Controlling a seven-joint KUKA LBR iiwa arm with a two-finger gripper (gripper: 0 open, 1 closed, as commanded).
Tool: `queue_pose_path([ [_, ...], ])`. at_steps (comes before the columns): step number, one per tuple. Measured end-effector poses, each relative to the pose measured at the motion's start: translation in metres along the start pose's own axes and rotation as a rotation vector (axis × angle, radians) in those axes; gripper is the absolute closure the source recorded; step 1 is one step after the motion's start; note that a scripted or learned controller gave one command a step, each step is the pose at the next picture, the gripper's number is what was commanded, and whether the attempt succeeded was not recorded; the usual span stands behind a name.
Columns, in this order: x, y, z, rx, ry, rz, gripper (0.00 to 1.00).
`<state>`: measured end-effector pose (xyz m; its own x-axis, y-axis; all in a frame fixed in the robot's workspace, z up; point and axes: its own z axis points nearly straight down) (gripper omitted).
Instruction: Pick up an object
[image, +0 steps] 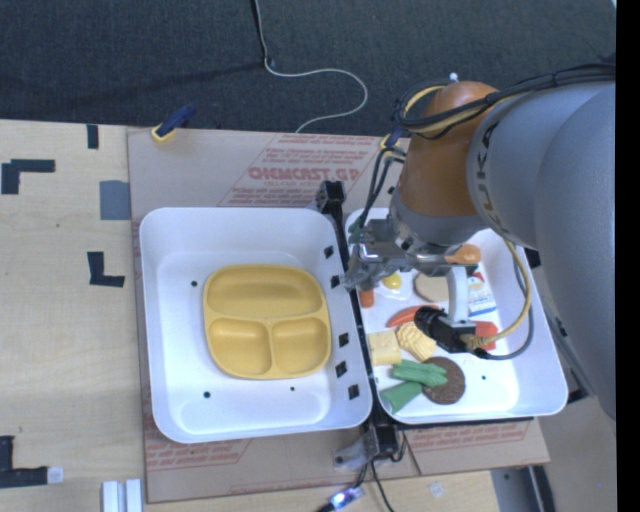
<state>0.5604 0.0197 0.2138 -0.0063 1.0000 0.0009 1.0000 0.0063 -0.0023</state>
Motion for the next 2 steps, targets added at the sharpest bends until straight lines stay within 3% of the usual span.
queue_pose_path([
  [1, 0.008, 0.005, -0.001, 0.000, -0.001, 0.004, 1.00],
  [2, 0.004, -0.008, -0.004, 0.001, -0.001, 0.006, 1.00],
])
